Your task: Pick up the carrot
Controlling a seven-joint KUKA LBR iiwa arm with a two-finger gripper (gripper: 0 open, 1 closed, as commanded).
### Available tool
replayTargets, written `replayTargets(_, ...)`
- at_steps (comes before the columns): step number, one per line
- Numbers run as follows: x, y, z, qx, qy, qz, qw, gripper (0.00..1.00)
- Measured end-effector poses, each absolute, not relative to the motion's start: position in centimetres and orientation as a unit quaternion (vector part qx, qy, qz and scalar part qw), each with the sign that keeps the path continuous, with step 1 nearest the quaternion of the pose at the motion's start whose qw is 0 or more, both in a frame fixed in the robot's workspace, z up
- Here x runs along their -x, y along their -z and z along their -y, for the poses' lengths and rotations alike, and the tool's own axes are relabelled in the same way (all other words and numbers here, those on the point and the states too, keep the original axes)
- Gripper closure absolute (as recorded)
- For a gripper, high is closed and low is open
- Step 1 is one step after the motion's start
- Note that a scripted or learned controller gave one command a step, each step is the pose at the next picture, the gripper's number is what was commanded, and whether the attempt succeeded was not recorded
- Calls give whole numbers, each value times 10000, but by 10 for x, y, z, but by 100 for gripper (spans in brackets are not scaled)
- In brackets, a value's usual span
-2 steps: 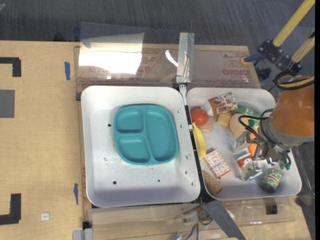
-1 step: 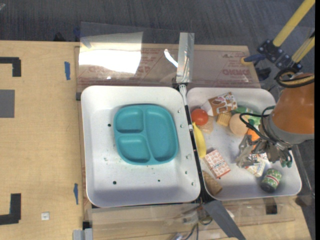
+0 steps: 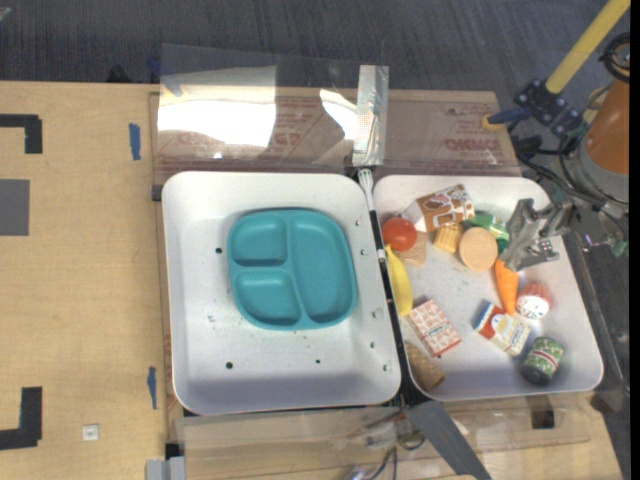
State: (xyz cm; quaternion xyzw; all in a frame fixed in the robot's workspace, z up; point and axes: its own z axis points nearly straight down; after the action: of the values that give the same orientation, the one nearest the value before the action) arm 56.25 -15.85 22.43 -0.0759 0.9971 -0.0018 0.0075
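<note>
My tool (image 3: 522,251) is hanging over the right bin (image 3: 584,313), fingers spread, its tips sitting right at the top end of the carrot (image 3: 507,286) but not pinching it. The carrot is lying in the right bin, pointing down toward a small white carton (image 3: 510,334), with a tomato (image 3: 399,233) and banana (image 3: 400,283) off toward the divider. A teal plate (image 3: 292,268) is sitting in the left bin (image 3: 190,348).

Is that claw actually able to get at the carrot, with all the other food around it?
Probably yes. The claw hangs right at the carrot's upper end, with nothing lying over the carrot, though a round bun and small packets crowd close beside it.
</note>
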Motion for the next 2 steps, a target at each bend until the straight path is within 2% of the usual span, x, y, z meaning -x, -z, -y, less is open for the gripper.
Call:
replayTargets(1, -561, -220, 158, 757, 1, -9971, 34, 0)
replayTargets(2, -579, -98, 157, 923, 12, -9957, 60, 0)
